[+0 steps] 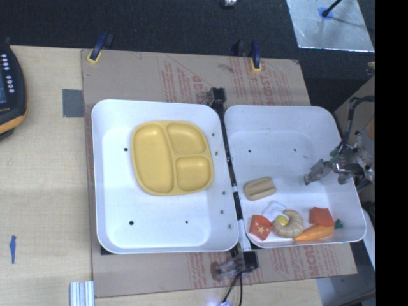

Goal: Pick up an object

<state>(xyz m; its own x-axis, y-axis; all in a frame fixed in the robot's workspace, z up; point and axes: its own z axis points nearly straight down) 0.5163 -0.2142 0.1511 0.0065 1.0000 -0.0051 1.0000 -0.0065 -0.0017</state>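
Down at the near edge of the right bin (290, 116), the carrot (314, 234) looks light, stiff and slippery, best pinched mid-length, while the gripper (319, 171) hovers apart, fingers seemingly spread, gripping nothing.

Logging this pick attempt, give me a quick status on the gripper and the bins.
Gripper at right bin's right edge, holding nothing. Tan block, carrot and other toy food untouched. Yellow tray in left bin.
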